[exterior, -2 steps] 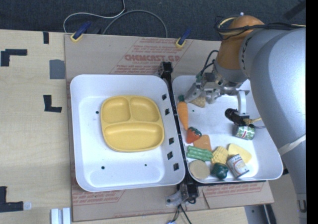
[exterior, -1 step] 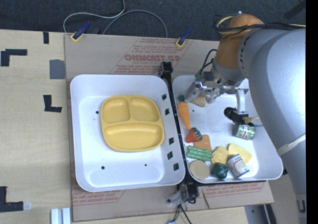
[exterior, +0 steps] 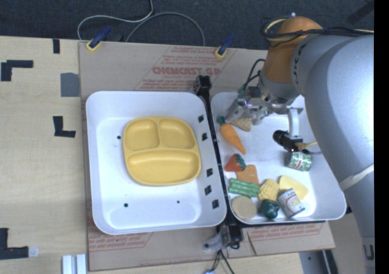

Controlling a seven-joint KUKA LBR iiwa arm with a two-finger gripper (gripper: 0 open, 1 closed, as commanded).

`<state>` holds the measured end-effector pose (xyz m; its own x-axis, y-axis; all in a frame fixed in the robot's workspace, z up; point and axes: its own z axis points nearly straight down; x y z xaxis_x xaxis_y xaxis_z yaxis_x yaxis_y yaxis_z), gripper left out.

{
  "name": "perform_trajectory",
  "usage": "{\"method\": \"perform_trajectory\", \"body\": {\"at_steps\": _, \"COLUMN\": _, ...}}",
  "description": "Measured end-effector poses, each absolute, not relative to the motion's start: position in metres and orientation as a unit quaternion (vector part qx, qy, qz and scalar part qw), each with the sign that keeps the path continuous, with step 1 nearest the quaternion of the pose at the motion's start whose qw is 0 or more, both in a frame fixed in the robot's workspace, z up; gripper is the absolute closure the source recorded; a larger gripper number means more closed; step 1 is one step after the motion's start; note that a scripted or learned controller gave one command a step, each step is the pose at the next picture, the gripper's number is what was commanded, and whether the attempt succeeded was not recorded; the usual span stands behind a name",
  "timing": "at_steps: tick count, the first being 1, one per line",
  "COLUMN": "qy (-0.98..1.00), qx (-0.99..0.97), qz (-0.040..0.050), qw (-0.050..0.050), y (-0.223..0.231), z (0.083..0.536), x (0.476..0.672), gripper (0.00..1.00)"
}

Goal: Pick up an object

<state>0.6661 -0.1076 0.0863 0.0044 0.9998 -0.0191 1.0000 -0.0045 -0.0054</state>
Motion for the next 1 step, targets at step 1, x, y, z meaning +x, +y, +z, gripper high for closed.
{"method": "perform_trajectory", "body": {"at_steps": 1, "qy": 0.707, "qx": 0.708, "qz": -0.0081, "qw": 0.0, "y": -0.1036, "z": 0.0952, "x": 0.6658, "gripper": 1.0}}
